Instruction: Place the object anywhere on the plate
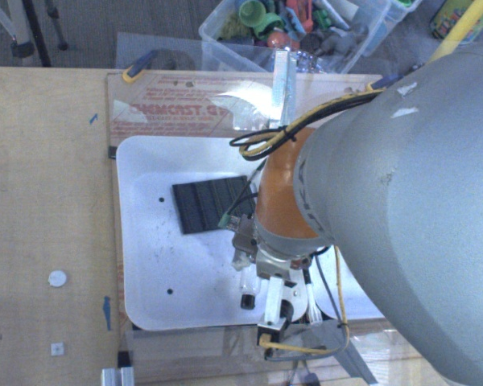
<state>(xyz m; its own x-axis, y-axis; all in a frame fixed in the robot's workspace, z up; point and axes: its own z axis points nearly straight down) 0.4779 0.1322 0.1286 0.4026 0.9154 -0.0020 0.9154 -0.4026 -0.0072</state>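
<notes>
Far out on the left, a small white disc lies on the bare wooden bench, well away from everything else. Next comes the white bin, and it looks shallow. A dark ribbed mat lies flat in the far part of it, a bit tilted. I think this may be the plate, or it may be the object, but I cannot be sure which. Past the far edge of the bin, a clear tub full of bright toys sits on the floor.

Then comes the big grey arm with its orange band, reaching in from the right and covering most of what lies on that side. The gripper hangs low over the near right part of the bin, close to the near rim. I cannot tell how it is set, because the wrist hides it. I cannot make out anything held in it either.

My guess is that the arm is at the picking or carrying step. Next it must get the object over the plate, come down gently and let go.
</notes>
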